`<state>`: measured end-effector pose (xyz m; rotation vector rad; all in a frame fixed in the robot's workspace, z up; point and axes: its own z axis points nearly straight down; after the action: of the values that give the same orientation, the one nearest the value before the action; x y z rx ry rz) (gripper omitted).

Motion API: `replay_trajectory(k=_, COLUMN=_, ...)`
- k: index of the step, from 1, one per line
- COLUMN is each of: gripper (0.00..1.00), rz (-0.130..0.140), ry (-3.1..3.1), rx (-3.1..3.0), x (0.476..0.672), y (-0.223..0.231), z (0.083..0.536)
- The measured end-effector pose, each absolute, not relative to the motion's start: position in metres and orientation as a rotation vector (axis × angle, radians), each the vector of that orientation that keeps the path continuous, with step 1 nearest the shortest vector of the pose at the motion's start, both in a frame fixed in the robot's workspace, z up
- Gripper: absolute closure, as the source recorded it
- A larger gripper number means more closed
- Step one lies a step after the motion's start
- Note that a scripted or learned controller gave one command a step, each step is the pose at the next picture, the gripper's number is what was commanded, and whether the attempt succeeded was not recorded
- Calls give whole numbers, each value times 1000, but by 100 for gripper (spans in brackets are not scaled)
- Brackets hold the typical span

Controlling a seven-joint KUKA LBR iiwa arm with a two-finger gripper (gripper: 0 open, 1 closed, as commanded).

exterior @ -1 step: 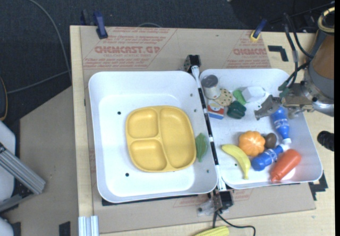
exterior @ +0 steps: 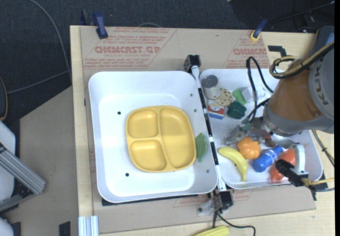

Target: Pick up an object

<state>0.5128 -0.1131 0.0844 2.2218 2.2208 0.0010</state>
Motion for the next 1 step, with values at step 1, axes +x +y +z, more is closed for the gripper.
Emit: replay_trajectory(k=1, gripper=100, rz=3, ry=2218, rx=2222, x=513, y=-113, z=94)
